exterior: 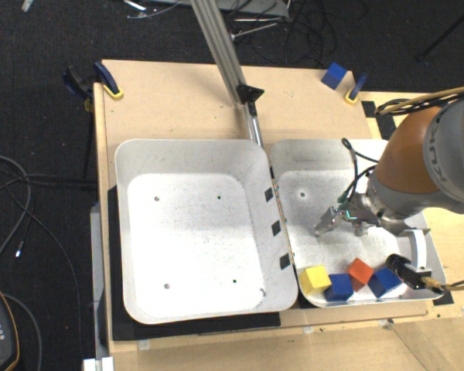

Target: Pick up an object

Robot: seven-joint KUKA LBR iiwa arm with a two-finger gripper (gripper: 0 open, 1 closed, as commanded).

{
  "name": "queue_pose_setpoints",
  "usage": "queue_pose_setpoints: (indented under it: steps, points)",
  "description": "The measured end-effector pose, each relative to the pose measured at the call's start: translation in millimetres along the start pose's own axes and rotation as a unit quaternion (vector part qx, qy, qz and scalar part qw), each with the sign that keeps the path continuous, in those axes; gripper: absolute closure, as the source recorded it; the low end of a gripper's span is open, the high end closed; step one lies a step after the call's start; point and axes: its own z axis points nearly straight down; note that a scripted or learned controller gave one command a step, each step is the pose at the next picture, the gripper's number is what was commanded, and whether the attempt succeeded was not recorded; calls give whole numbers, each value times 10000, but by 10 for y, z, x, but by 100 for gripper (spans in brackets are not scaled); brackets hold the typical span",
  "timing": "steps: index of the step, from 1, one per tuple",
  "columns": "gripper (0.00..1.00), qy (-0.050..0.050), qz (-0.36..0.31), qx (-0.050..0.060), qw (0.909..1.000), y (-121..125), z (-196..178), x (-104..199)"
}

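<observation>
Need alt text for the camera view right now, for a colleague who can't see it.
The gripper hovers over the right bin, above a yellow block, two blue blocks and an orange block clustered at its near edge.

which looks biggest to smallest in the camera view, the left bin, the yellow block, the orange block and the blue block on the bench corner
1. left bin
2. yellow block
3. orange block and blue block on the bench corner: these look about alike, so unranked.

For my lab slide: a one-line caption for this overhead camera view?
Gripper hovers in the right bin above yellow, orange and blue blocks.
</observation>
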Motion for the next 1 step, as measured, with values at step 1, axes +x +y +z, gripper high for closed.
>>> queue_pose_setpoints:
  steps: [1]
  points:
    - [0,-18,10,-16,10000,173,-4,-456]
